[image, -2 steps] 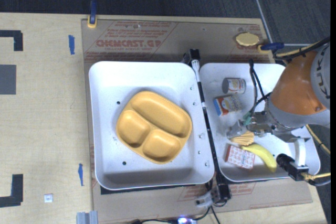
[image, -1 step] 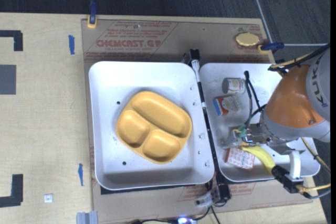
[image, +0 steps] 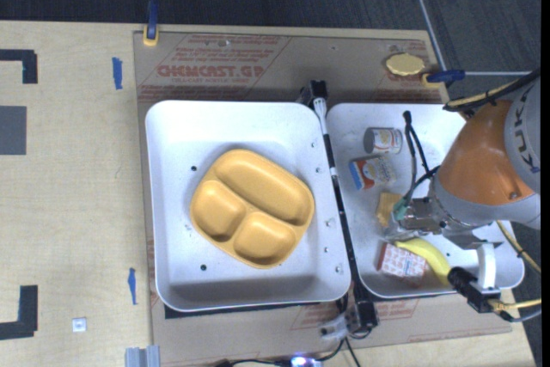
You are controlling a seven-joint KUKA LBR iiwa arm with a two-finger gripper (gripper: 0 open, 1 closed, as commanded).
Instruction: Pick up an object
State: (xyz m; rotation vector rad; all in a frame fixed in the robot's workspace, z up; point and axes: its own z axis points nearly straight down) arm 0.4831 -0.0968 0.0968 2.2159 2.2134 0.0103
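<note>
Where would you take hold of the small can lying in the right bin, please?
Probably across the round body of the can, coming straight down from above. It lies on its side with bare bin floor around it, so fingers could likely close on its curved flanks; its flat ends face left and right.

Red print reading roughly "CHEMCAST GB" on the brown board point(image: 210, 69) under the bins, smaller print above it illegible

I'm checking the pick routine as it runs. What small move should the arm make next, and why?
Probably a short straight descent. The hand sits low over the right bin, just above the banana and beside the yellow block, with nothing visibly held.
</note>
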